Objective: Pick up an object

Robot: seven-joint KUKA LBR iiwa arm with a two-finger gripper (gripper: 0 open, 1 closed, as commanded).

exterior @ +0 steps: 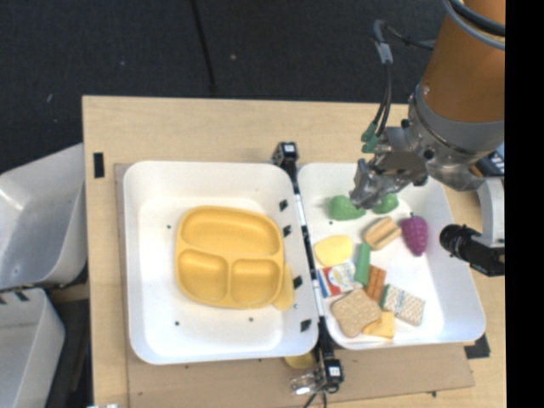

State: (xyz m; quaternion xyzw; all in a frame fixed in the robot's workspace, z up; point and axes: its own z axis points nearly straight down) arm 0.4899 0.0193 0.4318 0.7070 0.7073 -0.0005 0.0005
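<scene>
The right bin (450, 313) holds toy food: a green piece (346, 208) at the back, a hot dog bun (382, 231), purple grapes (415, 234), a yellow lemon-like piece (333, 249), a slice of bread (356, 311), a cheese wedge (382, 326), a cracker (404, 305) and small green and orange sticks (368, 270). My gripper (367, 195) hangs low over the back of this bin, right at the green piece. Its fingertips are dark and blend together against the green piece.
The left bin (153, 321) holds a yellow divided tray (229, 257). Black clips (287, 152) sit along the seam between the bins. A black cylinder (467, 246) juts in over the right bin's right rim.
</scene>
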